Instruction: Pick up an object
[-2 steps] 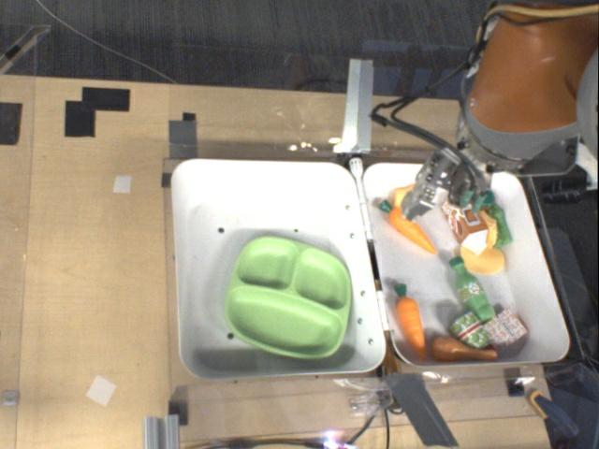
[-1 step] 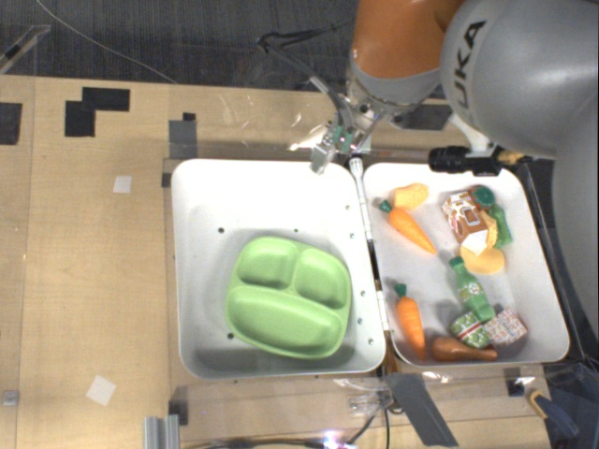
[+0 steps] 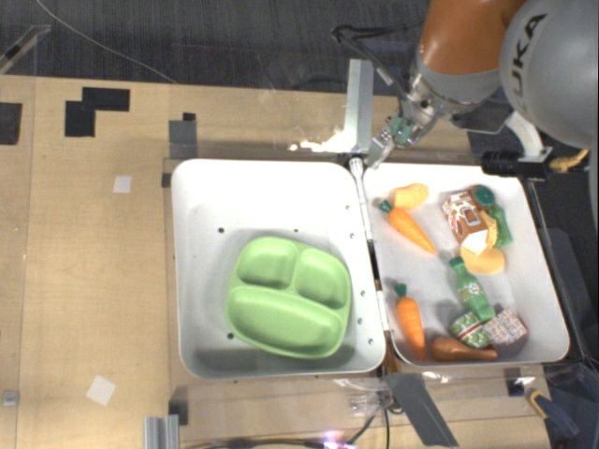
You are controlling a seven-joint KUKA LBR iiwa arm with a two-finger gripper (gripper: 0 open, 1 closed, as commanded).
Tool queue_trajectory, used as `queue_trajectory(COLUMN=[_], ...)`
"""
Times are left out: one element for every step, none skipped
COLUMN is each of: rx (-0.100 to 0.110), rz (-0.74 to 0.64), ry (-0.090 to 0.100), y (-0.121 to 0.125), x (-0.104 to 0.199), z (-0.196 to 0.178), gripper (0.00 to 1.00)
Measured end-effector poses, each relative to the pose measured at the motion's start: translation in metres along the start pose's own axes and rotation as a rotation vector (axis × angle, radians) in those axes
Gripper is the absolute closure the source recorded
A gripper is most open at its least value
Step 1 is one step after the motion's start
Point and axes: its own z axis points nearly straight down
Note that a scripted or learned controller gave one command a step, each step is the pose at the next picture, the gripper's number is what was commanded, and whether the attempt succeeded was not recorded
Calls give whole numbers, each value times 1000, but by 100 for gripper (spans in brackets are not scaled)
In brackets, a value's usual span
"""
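Observation:
My gripper (image 3: 368,157) hangs over the back end of the divider between the two bins, at the right bin's far left corner, with nothing seen in it. The right bin (image 3: 547,279) holds several toy foods. An orange carrot (image 3: 412,230) and a yellow piece (image 3: 410,195) lie closest to the gripper, just in front of it. Further right are a brown-and-white packet (image 3: 465,215) and a yellow slice (image 3: 485,261). A green bottle (image 3: 471,291), a second carrot (image 3: 409,318), a brown piece (image 3: 460,349) and a small box (image 3: 506,325) lie near the front.
A green divided plate (image 3: 288,295) lies in the left bin (image 3: 201,251). The arm's orange band and grey body (image 3: 487,26) loom over the back right. Wooden bench surface spreads to the left of the bins.

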Motion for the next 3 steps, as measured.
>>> queue_trajectory(rx=[-6,-10,0], rz=[-10,-16,304], ry=[-5,-9,1], y=[4,6,-2], x=[1,1,-4], z=[-12,-23,-15], gripper=[100,100,100])
